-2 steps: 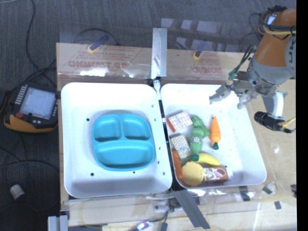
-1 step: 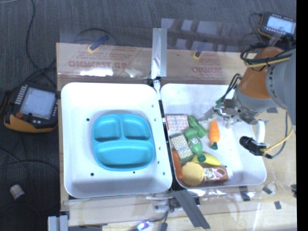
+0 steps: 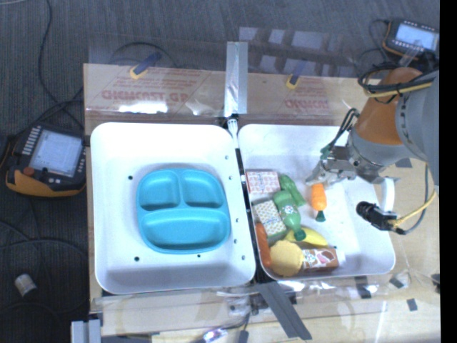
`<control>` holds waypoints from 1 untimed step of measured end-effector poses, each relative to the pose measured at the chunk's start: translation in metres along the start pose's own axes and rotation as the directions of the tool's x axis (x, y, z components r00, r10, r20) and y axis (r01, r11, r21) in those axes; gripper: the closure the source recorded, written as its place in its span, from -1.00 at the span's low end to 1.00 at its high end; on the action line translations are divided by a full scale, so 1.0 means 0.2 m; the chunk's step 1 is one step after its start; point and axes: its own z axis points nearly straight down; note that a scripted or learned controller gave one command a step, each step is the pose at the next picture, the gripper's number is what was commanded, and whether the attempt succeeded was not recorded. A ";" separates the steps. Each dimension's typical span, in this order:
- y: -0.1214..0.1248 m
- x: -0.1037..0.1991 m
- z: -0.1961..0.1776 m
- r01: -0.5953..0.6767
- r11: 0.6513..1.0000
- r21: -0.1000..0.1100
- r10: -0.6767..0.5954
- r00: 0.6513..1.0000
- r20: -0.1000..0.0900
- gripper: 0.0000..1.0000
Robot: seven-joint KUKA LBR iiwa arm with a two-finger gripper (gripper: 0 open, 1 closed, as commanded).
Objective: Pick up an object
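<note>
Orange plastic carrot with a green tip (image 3: 318, 200) hangs upright, clasped between the fingers of the grey two-finger gripper (image 3: 319, 185), right of centre, above the right shallow white bin (image 3: 371, 252), near piled toy food (image 3: 289, 224).

A blue divided tray (image 3: 184, 209) lies in the left bin (image 3: 114, 156).

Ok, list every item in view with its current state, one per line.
gripper: low in the right bin, directly over the carrot
carrot: on the bin floor, apart from the pile
right bin: holds the toy food
green bottle: lying on its side in the pile
lemon: resting at the bin's front edge
blue tray: flat in the left bin
left bin: holds the tray
</note>
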 end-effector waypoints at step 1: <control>-0.07 0.17 -0.58 -0.142 0.990 0.010 0.142 0.990 0.005 1.00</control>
